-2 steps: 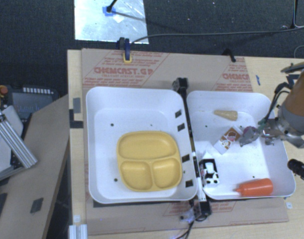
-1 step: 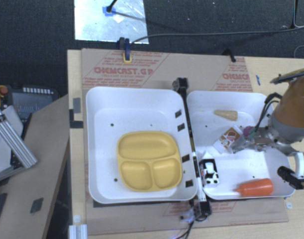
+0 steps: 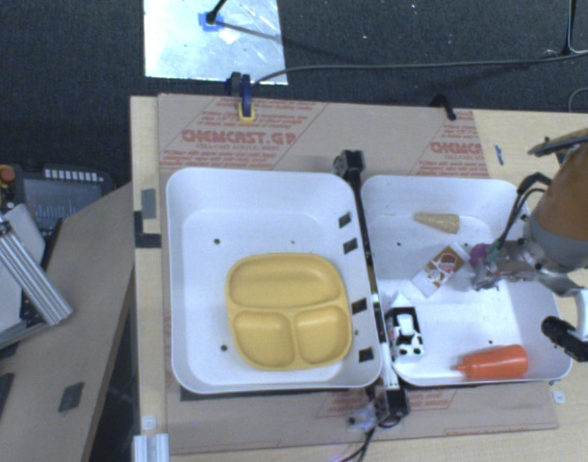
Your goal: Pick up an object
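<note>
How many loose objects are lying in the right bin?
4: a tan cone-shaped piece near the far wall, a small printed packet in the middle, a black-and-white toy at the near left, an orange carrot-like toy at the near wall. The arm may hide more.

in the right bin (image 3: 524, 306) i see four things: a tan cone (image 3: 437, 221) lying flat near the far wall, a small printed card (image 3: 440, 268) near the middle, a black-and-white block (image 3: 405, 334) at the near left corner, and an orange carrot (image 3: 491, 361) lying along the near wall.
</note>
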Motion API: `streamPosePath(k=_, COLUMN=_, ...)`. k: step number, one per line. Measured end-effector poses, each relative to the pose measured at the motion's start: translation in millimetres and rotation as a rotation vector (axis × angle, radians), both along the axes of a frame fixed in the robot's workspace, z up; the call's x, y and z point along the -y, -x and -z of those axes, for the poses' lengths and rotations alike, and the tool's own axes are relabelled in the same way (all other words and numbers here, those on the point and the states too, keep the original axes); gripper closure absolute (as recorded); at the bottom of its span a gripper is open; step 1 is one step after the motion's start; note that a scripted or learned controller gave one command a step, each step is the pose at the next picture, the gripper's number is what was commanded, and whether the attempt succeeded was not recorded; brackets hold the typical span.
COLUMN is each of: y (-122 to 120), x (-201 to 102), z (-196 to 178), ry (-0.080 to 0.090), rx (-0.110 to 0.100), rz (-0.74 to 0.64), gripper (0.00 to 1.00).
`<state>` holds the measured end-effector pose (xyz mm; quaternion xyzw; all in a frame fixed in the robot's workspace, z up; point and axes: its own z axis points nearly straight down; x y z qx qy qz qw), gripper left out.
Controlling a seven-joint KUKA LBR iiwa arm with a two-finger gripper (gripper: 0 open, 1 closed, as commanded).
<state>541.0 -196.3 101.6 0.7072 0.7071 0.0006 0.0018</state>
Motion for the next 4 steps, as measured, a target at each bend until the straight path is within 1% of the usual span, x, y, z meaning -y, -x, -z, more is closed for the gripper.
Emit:
streamPosePath(k=1, y=8, x=-2, z=-50, ry=0.000, rx=0.002, rz=0.000, gripper=1.00)
streamPosePath(k=2, y=9, x=0, z=-94, ry=0.001, rx=0.003, rz=-0.003, gripper=1.00)
streamPosePath(k=3, y=7, x=1, z=-148, ry=0.001, rx=0.005, rz=-0.004, gripper=1.00)
streamPosePath(k=4, y=-11, x=-47, z=-135, ry=-0.002, rx=-0.001, rz=-0.009, gripper=1.00)
